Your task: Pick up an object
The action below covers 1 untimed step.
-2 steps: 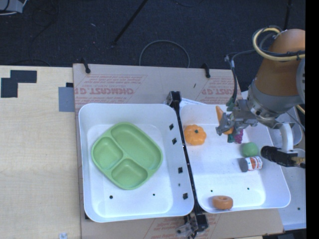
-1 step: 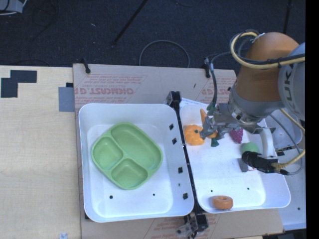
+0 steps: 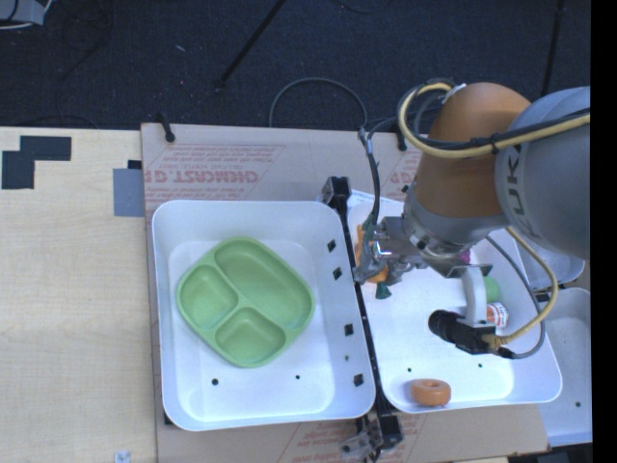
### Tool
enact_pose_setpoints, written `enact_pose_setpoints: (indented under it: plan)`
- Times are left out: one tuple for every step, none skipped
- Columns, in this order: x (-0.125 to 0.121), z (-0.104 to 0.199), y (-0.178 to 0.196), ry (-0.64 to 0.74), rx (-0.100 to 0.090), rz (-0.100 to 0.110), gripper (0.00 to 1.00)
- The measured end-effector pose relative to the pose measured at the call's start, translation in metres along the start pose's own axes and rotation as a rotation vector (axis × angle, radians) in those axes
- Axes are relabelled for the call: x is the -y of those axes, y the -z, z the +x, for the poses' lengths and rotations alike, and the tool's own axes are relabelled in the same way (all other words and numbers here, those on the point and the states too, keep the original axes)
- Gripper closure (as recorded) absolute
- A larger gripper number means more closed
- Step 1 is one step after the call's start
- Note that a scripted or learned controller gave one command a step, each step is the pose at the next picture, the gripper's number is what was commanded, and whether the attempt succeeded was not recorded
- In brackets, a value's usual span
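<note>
The tool point(image 3: 374, 270) sits low at the right bin's inner wall; whether it grips anything I cannot tell. Small orange and green objects point(image 3: 382, 280) lie directly beneath it, an orange ring-shaped toy point(image 3: 429, 392) well apart toward the near rim.

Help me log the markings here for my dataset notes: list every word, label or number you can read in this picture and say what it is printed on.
"CHEMCRAFT"-like red lettering, upside down on the cardboard sheet under the bins: too blurred to read for certain.
Fainter red print on the cardboard's front edge: unreadable.
"KU", black letters on the grey arm, cut off by its curve.
Label on the small white object in the right bin: too small to read.
</note>
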<state>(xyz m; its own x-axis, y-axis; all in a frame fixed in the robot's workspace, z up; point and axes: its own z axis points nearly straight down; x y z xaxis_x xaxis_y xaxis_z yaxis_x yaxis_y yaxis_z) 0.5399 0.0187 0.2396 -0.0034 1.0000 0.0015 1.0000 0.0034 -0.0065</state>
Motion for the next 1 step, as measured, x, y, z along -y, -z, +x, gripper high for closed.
enact_pose_setpoints:
  plan:
    - [0.0147, 0.0514, 0.0029, 0.002, -0.001, 0.0, 1.0]
